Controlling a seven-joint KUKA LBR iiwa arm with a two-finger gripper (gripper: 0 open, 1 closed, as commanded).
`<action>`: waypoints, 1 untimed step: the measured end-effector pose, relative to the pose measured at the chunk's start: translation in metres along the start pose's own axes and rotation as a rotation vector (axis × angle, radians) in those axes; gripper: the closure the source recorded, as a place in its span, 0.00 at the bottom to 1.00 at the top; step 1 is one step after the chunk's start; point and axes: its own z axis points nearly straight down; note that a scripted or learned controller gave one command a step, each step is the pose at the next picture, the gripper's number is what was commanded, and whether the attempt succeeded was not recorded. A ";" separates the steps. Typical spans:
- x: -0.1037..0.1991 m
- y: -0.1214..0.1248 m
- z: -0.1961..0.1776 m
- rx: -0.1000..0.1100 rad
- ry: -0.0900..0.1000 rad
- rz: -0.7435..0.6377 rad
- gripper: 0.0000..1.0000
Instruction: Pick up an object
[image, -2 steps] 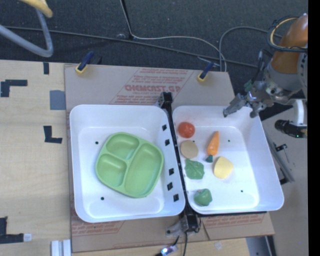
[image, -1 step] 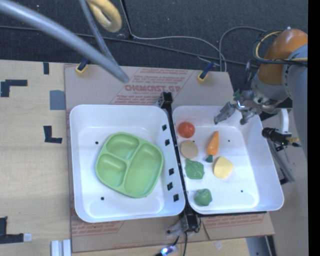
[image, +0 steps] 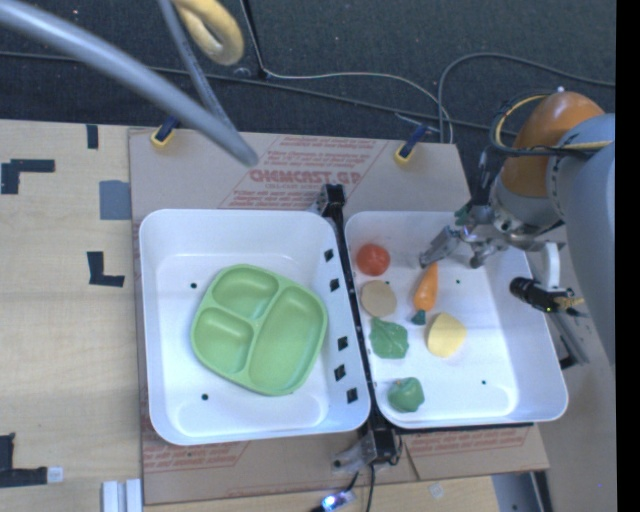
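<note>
- One orange carrot (image: 426, 288) stands out as the piece nearest the gripper (image: 455, 250); its upper tip lies just by one fingertip (image: 430, 258), and contact is hard to judge.
- Its body is slim and tapered, lying almost upright in the right bin (image: 540, 400), near the middle.
- Spread apart, the fingers have nothing between them.
- Beside the carrot lie a tan disc (image: 378, 298), a red ball (image: 372, 259) and a yellow lump (image: 446, 335).
- Two green pieces (image: 389, 339) are too blurred to name.
- Well apart, the left bin (image: 160, 300) holds a green divided plate (image: 260, 328).
</note>
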 end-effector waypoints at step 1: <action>0.000 0.001 0.012 -0.006 -0.002 -0.001 0.00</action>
